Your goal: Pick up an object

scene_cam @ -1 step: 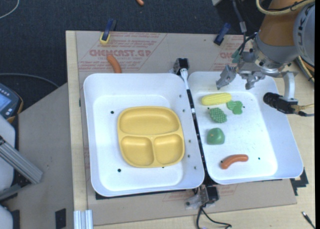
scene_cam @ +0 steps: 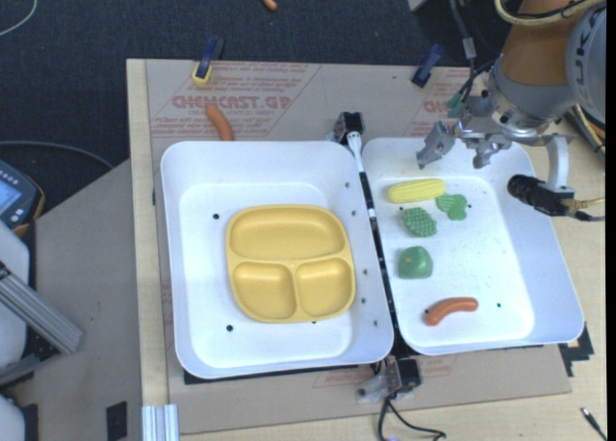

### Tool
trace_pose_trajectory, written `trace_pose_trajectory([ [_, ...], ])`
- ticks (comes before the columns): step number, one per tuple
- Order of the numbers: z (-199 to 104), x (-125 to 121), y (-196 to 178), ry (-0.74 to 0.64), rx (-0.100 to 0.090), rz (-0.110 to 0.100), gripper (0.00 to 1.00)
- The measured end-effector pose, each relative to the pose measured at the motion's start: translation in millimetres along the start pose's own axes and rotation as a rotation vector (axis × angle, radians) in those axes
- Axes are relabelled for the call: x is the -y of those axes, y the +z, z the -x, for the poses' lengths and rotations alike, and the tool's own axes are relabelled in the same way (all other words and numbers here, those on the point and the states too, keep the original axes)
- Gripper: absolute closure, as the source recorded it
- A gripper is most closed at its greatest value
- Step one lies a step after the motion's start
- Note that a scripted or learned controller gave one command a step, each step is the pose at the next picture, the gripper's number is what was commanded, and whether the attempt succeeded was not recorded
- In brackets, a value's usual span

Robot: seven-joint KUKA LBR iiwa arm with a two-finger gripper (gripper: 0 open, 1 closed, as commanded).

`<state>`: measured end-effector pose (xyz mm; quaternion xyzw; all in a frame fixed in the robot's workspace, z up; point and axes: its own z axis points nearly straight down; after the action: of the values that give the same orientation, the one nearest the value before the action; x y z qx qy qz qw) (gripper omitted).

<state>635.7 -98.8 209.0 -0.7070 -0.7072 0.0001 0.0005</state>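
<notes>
Glossy plastic tray [scene_cam: 289, 262], smooth white bins [scene_cam: 192, 237]

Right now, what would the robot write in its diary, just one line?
gripper: above right bin's far edge, holding nothing | right bin: corn, three green toys, sausage | left bin: yellow tray

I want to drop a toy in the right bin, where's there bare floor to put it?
In the right bin, bare floor runs down the right side, past the sausage and broccoli. The upper left is crowded: corn cob, a textured green piece and green pepper cluster there, with the gripper above the far rim.
</notes>
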Motion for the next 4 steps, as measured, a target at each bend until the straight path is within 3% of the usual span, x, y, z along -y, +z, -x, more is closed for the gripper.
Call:
trace_pose_trajectory([
  [1, 4, -6, 60, 0.001, 0.0, -0.005, 0.0],
  [2, 3, 4, 108, 0.0, -0.001, -0.005, 0.0],
  [3, 2, 4, 124, 0.0, 0.0, -0.002, 0.0],
  [4, 2, 2, 112, 0.001, 0.001, 0.003, 1.0],
])
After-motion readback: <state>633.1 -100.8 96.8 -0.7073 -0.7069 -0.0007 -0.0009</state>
